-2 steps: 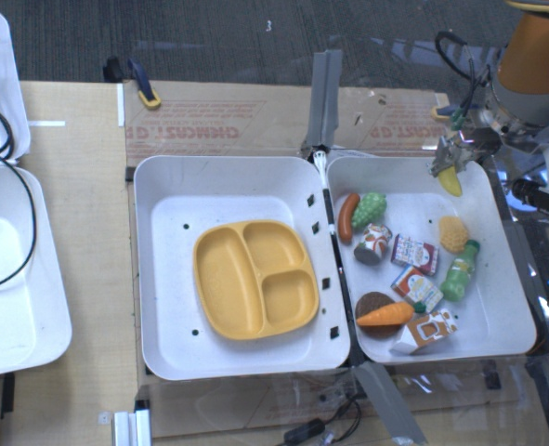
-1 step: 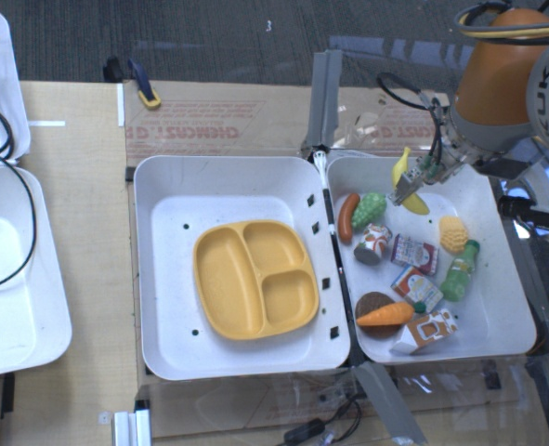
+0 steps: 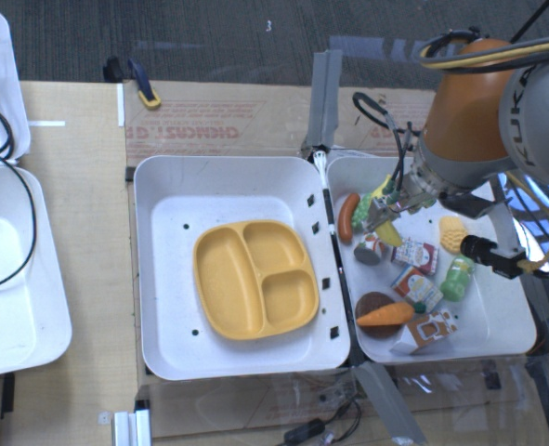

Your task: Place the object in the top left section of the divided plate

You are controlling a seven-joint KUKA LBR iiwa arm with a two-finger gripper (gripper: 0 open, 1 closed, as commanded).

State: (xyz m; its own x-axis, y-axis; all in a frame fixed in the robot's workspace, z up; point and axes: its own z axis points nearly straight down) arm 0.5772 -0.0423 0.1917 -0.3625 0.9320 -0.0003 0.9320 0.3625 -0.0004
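Observation:
A yellow divided plate (image 3: 254,278) lies in the left bin (image 3: 163,249), with one long section on its left and two smaller ones on its right. The right bin (image 3: 506,328) holds several toy foods: a red sausage (image 3: 348,216), a carrot (image 3: 385,315), a brown disc (image 3: 373,301), a green bottle (image 3: 457,279), a yellow corn piece (image 3: 452,233) and small cartons (image 3: 414,255). My gripper (image 3: 382,214) hangs low over the top left part of the right bin, next to the sausage and among green and yellow items.
The arm's orange band (image 3: 474,110) and grey body reach in from the upper right over the right bin. A black cable loops near the bin's far edge (image 3: 372,110). A metal divider post (image 3: 322,100) stands between the bins. White trays lie at far left (image 3: 14,277).

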